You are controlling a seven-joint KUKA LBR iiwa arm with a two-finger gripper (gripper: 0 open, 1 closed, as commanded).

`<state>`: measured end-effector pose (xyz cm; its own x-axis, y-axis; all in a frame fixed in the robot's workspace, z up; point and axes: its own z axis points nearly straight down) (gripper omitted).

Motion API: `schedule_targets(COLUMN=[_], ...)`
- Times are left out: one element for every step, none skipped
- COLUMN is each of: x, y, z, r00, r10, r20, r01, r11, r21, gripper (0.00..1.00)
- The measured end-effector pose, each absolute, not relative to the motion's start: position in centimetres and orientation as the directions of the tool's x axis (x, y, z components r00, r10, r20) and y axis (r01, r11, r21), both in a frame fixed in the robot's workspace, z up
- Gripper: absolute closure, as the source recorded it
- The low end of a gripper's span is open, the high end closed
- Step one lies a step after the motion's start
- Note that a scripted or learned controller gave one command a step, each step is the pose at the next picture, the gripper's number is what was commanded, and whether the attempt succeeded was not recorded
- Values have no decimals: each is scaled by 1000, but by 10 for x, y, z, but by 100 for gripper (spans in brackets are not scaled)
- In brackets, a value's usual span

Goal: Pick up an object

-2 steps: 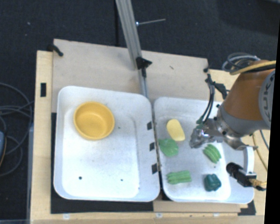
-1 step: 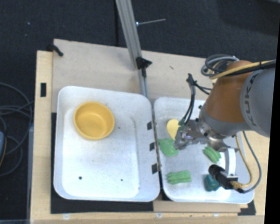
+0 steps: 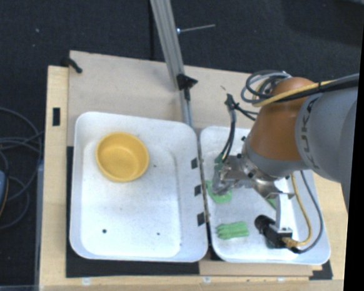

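**Mia:** Where is the gripper (image 3: 224, 179) hanging?

**Ben:** It is hanging low over the right shallow white bin (image 3: 248, 257), close to that bin's left wall, a little right of the middle of the frame. The big grey and orange arm (image 3: 283, 134) is reaching in from the right and is covering much of that bin.

**Mia:** Is it holding anything?

**Ben:** I cannot tell. A small soft-looking green lump (image 3: 219, 193) is lying right at the gripper, just under it in the picture. The arm is blocking my look, so I cannot say if the gripper is wide, narrow or gripping the lump.

**Mia:** Is anything else lying in that bin?

**Ben:** Yes. A green ridged block (image 3: 232, 230) is lying flat lower down, near the lump but apart from it and from the gripper.

**Mia:** What is sitting in the other bin?

**Ben:** A round yellow plastic bowl (image 3: 123, 157) is sitting upright in the upper left part of the left shallow white bin (image 3: 131, 235), well apart from the gripper.

**Mia:** What is that long thing up top?

**Ben:** A silver metal pole (image 3: 167, 37) is slanting down from the top of the frame toward the gap between the two bins. Both bins are resting side by side on the pale wooden bench (image 3: 124, 87).
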<state>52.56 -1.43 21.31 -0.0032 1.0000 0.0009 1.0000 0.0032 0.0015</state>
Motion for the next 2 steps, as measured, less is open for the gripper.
schedule_targets(x=[518,507], y=[32,83], z=[215,220], r00=[-3,-5], r10=[1000,1000], r20=[1,1], r01=[1000,1000], r11=[3,5], r21=[1,1], gripper=[100,100])
